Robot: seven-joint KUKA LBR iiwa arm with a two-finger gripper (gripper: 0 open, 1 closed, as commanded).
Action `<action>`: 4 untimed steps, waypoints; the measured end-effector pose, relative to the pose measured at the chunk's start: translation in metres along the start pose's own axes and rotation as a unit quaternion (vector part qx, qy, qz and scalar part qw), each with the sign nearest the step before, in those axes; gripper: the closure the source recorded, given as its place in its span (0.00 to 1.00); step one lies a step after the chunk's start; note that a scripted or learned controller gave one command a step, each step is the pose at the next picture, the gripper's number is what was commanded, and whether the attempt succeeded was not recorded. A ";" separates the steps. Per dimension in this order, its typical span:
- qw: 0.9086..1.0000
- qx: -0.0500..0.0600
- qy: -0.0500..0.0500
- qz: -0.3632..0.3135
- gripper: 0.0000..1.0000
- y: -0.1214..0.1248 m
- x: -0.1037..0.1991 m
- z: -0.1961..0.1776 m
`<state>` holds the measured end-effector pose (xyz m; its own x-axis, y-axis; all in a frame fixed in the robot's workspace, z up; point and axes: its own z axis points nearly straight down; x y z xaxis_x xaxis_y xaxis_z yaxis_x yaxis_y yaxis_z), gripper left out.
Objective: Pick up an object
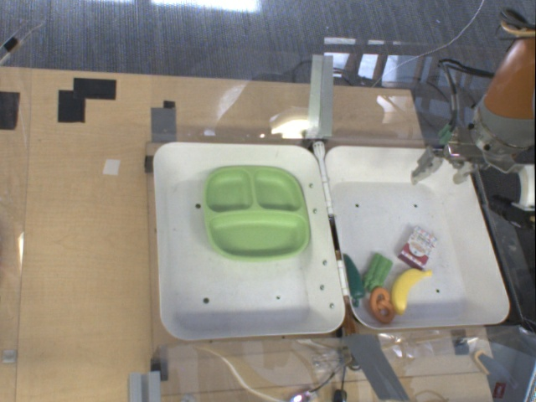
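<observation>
In the right bin (469, 224) lie a small red and white packet (418, 247), a yellow banana (408, 288), an orange-red toy vegetable (382, 305) and two green pieces (366, 276) near the front left corner. My gripper (444, 166) hangs over the bin's back right corner, far behind the objects. Its two fingers stand apart with nothing between them.
The left bin (180, 308) holds a green divided plate (255, 211) with three compartments. A metal post (322, 99) rises behind the seam between the bins. The arm's orange band (512, 82) is at the right edge, with cables behind it.
</observation>
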<state>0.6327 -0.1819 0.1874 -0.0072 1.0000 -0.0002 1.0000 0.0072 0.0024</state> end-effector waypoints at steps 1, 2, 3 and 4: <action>0.999 0.000 0.000 -0.032 0.00 -0.063 -0.023 0.075; 0.999 -0.006 -0.002 0.035 0.00 -0.080 -0.003 0.096; 0.999 -0.009 -0.002 0.043 0.00 -0.087 0.036 0.095; 0.999 -0.010 0.000 0.041 1.00 -0.084 0.039 0.085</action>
<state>0.5484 -0.1435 0.1019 0.0744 0.9972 0.0004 0.9970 -0.0744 0.0219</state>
